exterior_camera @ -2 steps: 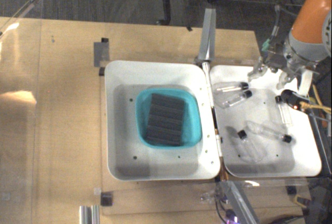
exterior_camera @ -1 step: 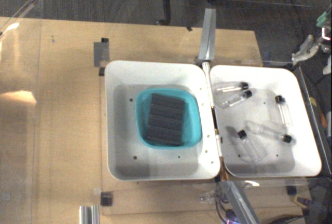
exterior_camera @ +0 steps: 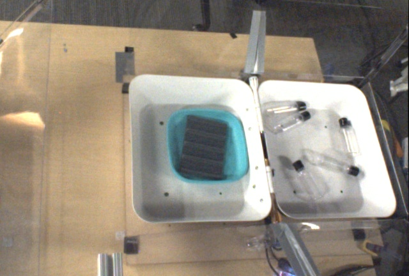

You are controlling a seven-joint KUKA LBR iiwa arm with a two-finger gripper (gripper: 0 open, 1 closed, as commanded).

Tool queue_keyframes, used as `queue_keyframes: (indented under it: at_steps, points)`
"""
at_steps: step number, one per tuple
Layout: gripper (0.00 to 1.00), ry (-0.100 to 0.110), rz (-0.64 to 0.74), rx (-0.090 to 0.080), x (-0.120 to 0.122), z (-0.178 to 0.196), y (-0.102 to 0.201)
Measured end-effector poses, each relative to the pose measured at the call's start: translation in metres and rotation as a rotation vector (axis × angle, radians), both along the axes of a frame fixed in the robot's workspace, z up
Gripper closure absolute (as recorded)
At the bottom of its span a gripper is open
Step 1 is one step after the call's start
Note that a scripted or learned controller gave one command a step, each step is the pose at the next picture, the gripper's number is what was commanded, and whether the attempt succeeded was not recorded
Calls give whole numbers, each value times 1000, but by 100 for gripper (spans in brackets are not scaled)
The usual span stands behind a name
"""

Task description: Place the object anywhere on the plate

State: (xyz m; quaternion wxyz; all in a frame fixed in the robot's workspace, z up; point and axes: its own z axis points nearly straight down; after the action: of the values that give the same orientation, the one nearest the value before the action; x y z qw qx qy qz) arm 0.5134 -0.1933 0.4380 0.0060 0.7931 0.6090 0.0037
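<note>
no readable text, labels, brands or numbers on any surface, nothing legible anywhere

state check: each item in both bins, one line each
teal plate: flat in the left bin, bearing the dark ridged block
dark ridged block: lying flat on the plate
clear vials: about five, black-capped, lying on their sides, scattered in the right bin

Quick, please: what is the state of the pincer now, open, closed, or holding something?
Pincer: its state cannot be told from this picture.
</note>
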Motion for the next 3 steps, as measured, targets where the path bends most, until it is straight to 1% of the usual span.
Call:
queue_keyframes:
  at_steps: [1,3]
  points:
    - [0,3,-143,2,-24,-2,-2]
    - [0,2,-318,5,-25,-1,-5]
